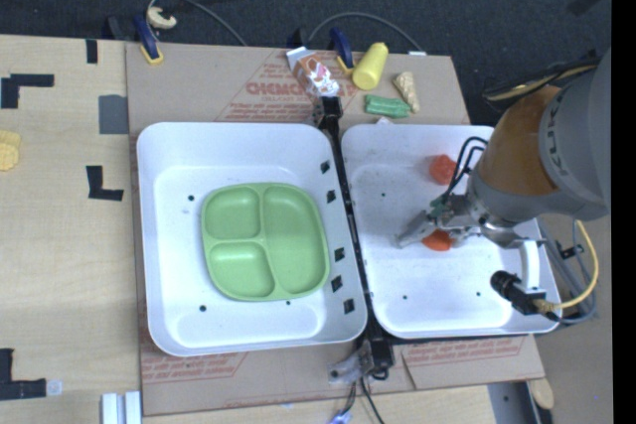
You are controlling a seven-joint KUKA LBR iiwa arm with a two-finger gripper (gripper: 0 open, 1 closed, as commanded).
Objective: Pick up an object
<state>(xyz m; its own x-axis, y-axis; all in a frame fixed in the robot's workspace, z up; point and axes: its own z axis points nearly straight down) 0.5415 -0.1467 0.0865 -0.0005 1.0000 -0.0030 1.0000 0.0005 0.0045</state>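
In the right bin (pixel 437 308), a small orange-red object (pixel 438 242) lies near the middle. My gripper (pixel 425 227) is low over it, coming in from the right and touching or just above its top edge. A second orange-red object (pixel 442 168) rests farther back in the same bin, apart from the gripper. The grey arm with its orange band (pixel 522 149) covers the bin's right side.
The left bin (pixel 169 164) holds a green divided plate (pixel 265 240). Behind the bins on the cardboard lie a yellow object (pixel 371 65), a green object (pixel 386 105), a beige piece (pixel 405 90) and a small packet (pixel 316 72). A black divider (pixel 343 213) separates the bins.
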